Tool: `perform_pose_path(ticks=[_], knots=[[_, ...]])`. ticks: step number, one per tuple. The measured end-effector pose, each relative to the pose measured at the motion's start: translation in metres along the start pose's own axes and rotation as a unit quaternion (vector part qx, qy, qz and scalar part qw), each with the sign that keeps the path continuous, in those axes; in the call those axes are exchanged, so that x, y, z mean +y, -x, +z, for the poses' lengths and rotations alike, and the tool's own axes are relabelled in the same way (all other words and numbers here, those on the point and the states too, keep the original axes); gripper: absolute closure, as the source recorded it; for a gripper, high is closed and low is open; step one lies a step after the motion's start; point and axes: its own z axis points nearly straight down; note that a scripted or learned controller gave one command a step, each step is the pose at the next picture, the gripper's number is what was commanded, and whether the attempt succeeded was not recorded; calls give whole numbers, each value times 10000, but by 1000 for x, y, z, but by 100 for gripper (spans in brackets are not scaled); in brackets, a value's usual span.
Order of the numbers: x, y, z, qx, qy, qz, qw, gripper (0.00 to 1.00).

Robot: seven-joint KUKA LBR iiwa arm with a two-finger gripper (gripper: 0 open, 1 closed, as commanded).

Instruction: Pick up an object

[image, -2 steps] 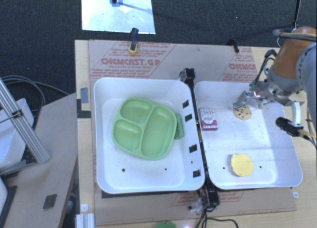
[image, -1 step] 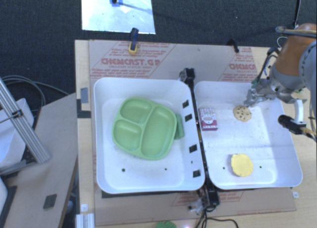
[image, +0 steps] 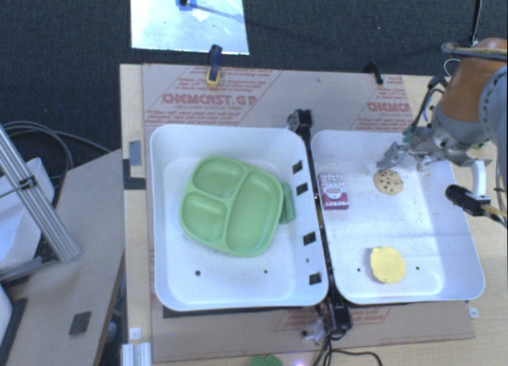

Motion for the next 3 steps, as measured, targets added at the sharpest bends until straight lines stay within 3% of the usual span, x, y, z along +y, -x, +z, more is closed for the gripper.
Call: perform_pose_path(ticks=[1, 2, 3], knots=[[-40, 0, 14, 20, -68, 37, 10000, 0], [-37, 0, 1, 16, -27, 26, 10000, 100], [-37, 0, 2, 17, -32, 25, 10000, 0]])
